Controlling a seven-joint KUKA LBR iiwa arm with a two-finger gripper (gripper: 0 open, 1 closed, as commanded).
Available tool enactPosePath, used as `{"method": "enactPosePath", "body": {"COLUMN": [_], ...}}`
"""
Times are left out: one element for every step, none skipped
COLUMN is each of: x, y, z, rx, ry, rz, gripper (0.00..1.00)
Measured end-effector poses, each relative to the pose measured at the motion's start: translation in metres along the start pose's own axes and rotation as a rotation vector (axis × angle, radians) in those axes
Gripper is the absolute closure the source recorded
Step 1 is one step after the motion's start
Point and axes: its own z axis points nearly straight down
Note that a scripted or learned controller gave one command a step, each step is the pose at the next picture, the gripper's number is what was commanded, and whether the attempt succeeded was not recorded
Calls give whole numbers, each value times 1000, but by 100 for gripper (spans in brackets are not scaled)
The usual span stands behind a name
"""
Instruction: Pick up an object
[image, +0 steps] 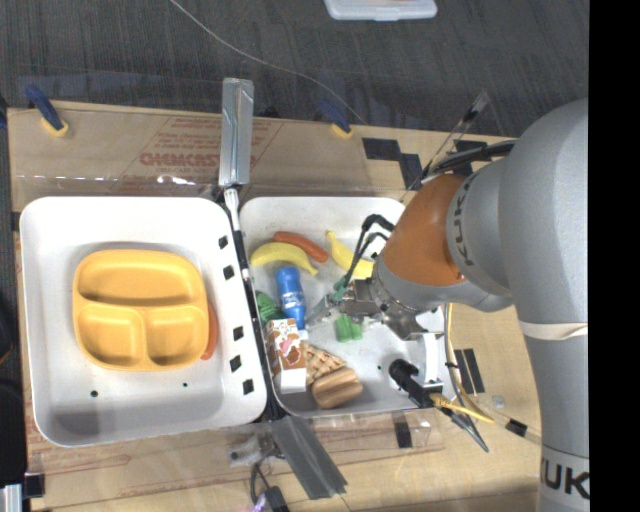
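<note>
1. Nearest the camera we note the grey arm (530, 240), its orange band over the right bin (300, 215); it reaches in from the right, which puts the wrist above the goods.
2. We place the claw (345, 305) low in that bin, just beside a small green object (349, 328). We cannot tell whether it is spread or pressed together, and we see nothing between its fingers.
3. Candidate objects crowd the bin's left half: a blue bottle (290, 288), a yellow banana (282, 255), an orange carrot-like piece (302, 243), a carton (288, 350) and a brown bread-like piece (335, 385).
4. We record a yellow divided tray (140, 305) in the left bin (45, 300).
5. We judge the green object the likely target.
</note>
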Motion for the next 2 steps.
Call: {"method": "enactPosePath", "body": {"x": [-1, 80], "y": [1, 38], "z": [-10, -101], "rx": [0, -3], "ry": [-1, 2], "rz": [-4, 427], "gripper": [100, 100]}}
